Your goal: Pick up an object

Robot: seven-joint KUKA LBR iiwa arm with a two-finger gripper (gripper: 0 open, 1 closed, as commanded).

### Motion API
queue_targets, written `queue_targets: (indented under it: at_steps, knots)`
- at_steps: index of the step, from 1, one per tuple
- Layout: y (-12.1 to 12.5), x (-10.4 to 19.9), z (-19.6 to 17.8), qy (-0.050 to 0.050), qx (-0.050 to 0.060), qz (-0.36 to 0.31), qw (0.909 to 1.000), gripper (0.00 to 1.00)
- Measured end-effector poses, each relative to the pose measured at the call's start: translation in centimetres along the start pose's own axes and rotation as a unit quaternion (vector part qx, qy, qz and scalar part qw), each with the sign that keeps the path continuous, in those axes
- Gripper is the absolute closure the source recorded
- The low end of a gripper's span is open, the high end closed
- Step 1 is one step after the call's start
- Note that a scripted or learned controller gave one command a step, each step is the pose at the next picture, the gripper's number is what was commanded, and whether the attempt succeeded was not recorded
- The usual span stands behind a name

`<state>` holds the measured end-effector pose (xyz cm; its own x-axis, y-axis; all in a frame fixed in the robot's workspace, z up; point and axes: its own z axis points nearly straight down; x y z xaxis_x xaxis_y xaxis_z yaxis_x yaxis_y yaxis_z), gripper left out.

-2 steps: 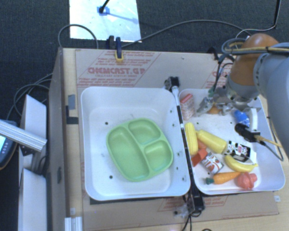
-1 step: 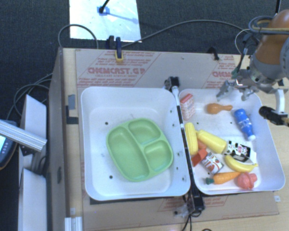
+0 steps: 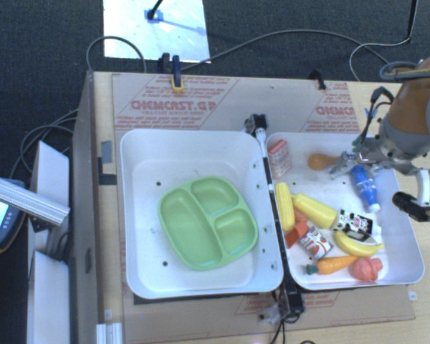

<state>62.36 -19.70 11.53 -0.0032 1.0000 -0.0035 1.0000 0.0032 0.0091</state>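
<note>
Blue bottle lying in right bin, beneath tool; grip state impossible to tell. Nearby: orange spoon, banana, carrot, yellow bottle, corn. In left bin, green divided plate. Both on table.

Green divided plate lying alone in left white bin. Brown printed board under both bins, blue-and-yellow clamp at far edge. Shiny square sheet beyond on dark floor. Cables trailing around bench.
</note>
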Motion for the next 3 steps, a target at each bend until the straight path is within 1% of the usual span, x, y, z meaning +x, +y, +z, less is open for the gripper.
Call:
queue_targets:
  at_steps: [1, 2, 3]
  knots:
    - [-0.5, -1.1, 0.2, -0.002, -0.002, 0.001, 1.0000, 0.00]
    - [-1.6, -0.9, 1.8, 0.001, 0.004, 0.001, 1.0000, 0.00]
    - [-1.4, -0.9, 0.7, 0.001, 0.002, 0.000, 1.0000, 1.00]
